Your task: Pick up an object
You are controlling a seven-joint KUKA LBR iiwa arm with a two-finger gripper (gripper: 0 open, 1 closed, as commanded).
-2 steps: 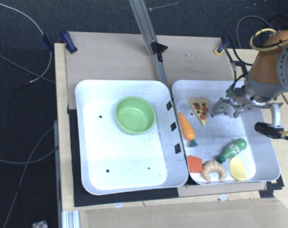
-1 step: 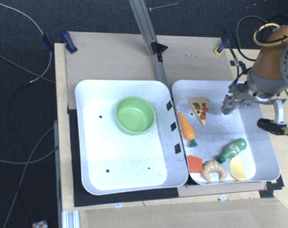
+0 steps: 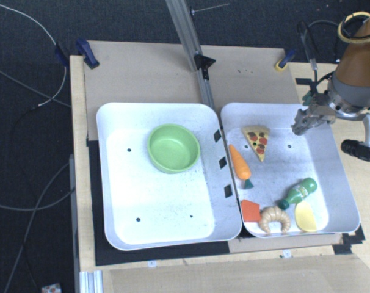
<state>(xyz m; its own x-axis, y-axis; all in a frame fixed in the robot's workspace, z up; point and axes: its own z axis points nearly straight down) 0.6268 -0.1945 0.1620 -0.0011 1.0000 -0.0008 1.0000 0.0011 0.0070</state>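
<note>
Left bin (image 3: 115, 182): you have one green bowl (image 3: 173, 148) here, upright, in the upper middle, well apart from the gripper.
Divider: the two bins touch along the middle, with black clips on the shared edge.
Right bin (image 3: 337, 163): all the small toys you could pick lie here.
Carrot (image 3: 239, 163): you see it just right of the divider, long axis near vertical in view, tilted a little, green end down and toward the front. It lies left of and below the gripper, well apart.
Red block (image 3: 250, 210): at the front left corner, below the carrot, just beside the croissant.
Pizza slice (image 3: 257, 141): nearest thing to the gripper, to its left and slightly lower, not touching. Crust toward the back, tip pointing to the front.
Croissant (image 3: 275, 219): on the front rim, curved, ends down.
Green bottle (image 3: 298, 193): lies slantwise, cap toward lower left, base up and right, touching the croissant's side.
Yellow piece (image 3: 306, 217): front right, just beside bottle and croissant.
Gripper (image 3: 302, 124): over the back right of the right bin, above bare floor; nothing sits between it and the pizza slice. You cannot tell from this view whether it is apart or together.
</note>
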